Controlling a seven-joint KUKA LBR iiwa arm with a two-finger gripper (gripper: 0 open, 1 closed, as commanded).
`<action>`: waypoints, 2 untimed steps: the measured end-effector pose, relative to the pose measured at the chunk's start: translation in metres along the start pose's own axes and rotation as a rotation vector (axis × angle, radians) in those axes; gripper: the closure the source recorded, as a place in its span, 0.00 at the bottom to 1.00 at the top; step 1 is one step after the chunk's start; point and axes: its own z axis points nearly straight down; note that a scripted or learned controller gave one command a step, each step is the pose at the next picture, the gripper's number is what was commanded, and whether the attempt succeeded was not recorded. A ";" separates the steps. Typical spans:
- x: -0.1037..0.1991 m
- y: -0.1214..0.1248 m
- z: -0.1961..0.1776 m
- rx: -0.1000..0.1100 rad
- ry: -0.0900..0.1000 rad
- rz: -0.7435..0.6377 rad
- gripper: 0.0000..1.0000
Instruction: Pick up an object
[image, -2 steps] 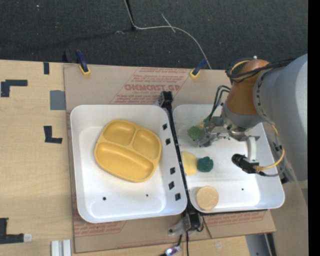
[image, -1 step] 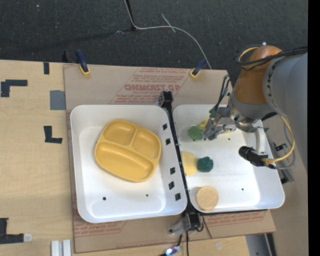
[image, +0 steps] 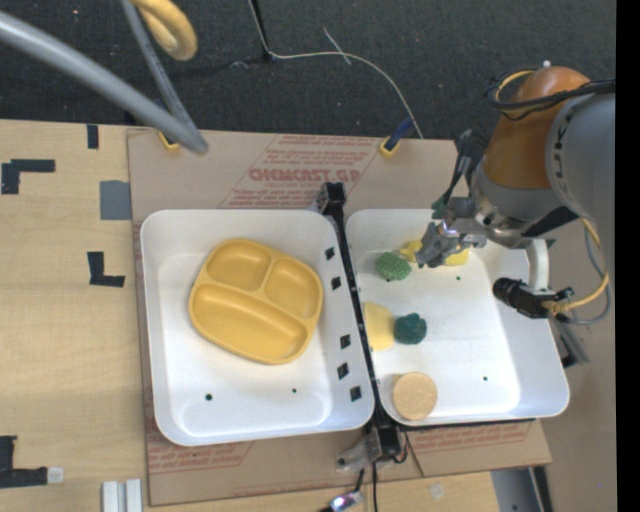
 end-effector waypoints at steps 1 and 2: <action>-0.001 0.001 -0.043 0.000 0.000 0.000 1.00; 0.051 -0.008 -0.036 0.005 0.002 -0.004 1.00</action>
